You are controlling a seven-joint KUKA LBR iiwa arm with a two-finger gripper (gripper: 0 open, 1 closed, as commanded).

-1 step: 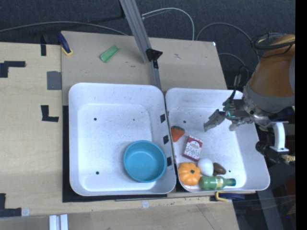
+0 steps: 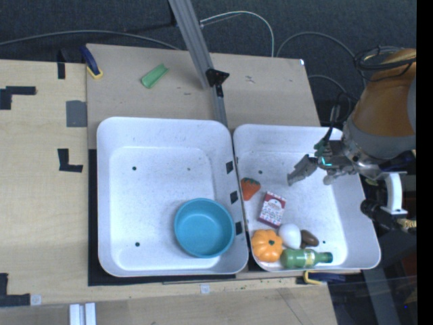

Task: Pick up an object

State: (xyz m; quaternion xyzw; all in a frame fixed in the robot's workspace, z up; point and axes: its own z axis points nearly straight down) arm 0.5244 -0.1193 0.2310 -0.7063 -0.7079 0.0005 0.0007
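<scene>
Down at the near rim of the right bin (image 2: 352, 202), around six o'clock, the pickable pieces crowd the low corner: an orange pumpkin (image 2: 266, 245), a white egg (image 2: 290, 235), a small brown piece (image 2: 310, 237) and a green bottle (image 2: 306, 257) lying on its side against the wall, so fingers get little room there. A step up sit the red-and-white box (image 2: 272, 210) and the strawberry (image 2: 249, 187), each with bare floor around it and likely easier targets, while the blue bowl (image 2: 203, 227) sits alone in the left bin (image 2: 135, 181). Farther back, at three o'clock, the gripper (image 2: 301, 171) hangs over open floor, fingers spread, holding nothing.
</scene>
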